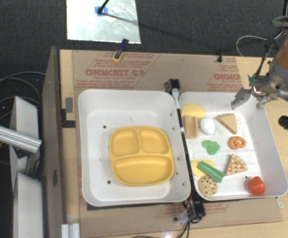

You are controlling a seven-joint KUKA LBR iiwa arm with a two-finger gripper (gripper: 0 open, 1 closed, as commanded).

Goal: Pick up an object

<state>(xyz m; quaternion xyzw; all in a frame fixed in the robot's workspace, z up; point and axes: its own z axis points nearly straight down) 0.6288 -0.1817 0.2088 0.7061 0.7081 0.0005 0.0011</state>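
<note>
Toast slice (227,122), the nearest toy food, lies flat in the right bin's (271,148) upper part, its long axis slanting down-right, just below and left of the pincer (255,99), which hovers at the bin's far rim, fingers spread apart, holding nothing.

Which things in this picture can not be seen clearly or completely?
- Arm: cut off by the camera view's right edge.
- Gripper: small and blurred over the right bin; whether it holds anything cannot be told.
- Yellow piece: partly covered by the green vegetable.
- Print on the cardboard: too faint to read fully.
</note>
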